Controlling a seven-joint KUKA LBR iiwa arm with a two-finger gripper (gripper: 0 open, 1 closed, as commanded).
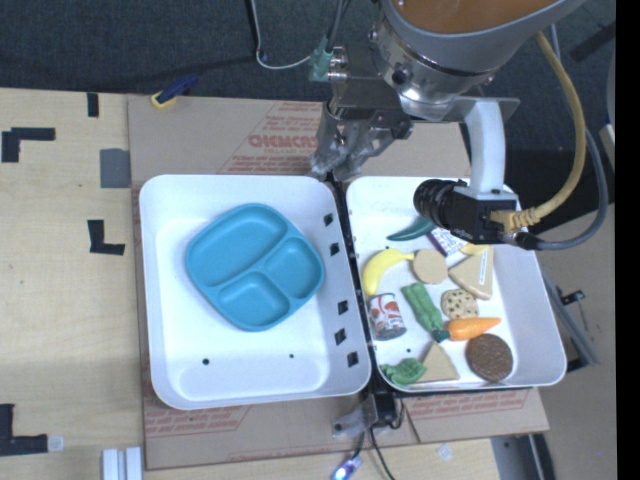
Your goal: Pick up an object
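My gripper (333, 160) hangs over the back rim where the two bins meet, above the divider, and holds nothing that I can see. The right bin (530, 313) holds several toy foods. Among them are a yellow banana (383, 266), a small can (387, 315), a green vegetable (422, 306), an orange carrot (472, 327), a brown round cookie (489, 356), a speckled cracker (459, 301) and a dark green pepper (413, 231). All lie in front of and to the right of the gripper. A blue divided plate (255, 266) lies in the left bin (165, 298).
A black cylinder (450, 208) fixed to the arm hangs over the back of the right bin, with a yellow hose (572, 118) looping behind it. The bins rest on cardboard (230, 138) on the wooden bench. Black clips (345, 268) line the divider.
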